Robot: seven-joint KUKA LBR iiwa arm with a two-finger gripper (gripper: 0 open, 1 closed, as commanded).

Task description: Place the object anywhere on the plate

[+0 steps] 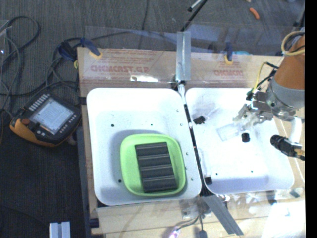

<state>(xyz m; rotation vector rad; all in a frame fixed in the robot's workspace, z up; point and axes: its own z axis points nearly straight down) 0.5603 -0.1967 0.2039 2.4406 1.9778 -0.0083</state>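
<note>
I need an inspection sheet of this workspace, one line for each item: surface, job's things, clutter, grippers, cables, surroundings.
Surface: left bin and right bin, white, side by side on the bench.
Job's things: green plate in the left bin, with a dark ridged block lying on it.
Clutter: small black piece and small black object in the right bin.
Grippers: gripper over the right bin; finger state not readable.
Cables: black cables on the floor at left; yellow cable by the arm.
Surroundings: teach pendant on the carpet at left; cardboard wall behind the bins.
</note>
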